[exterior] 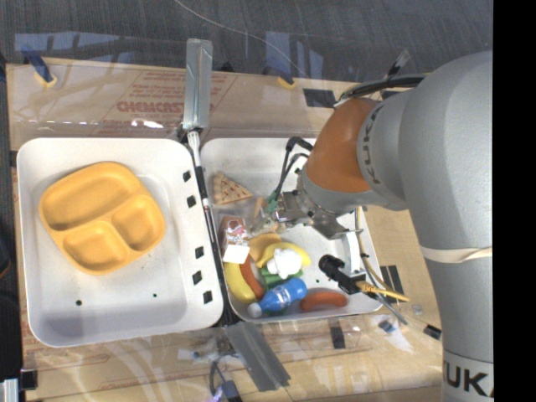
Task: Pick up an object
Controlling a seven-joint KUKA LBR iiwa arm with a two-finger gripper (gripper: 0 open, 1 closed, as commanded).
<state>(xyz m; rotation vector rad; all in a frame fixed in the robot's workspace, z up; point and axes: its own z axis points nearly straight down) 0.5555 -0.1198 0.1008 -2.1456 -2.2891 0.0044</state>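
My gripper [270, 214] hangs low in the right bin [251, 151], near its middle, with the grey and orange wrist above it to the right. Just below it lies a heap of toys: a yellow curved piece [266, 244], a white piece [286, 263], a green piece [269, 275], a banana [239, 280], a blue bottle [281, 296] and a red sausage [325, 300]. A waffle-patterned wedge [228, 189] lies to the gripper's left, and a small printed packet [234, 229] lies beside the heap. Nothing shows in the gripper.
The left bin [50, 312] holds a yellow divided plate [100, 216] at its upper left. A raised divider [201, 224] separates the two bins. The big grey arm covers the right bin's right side.
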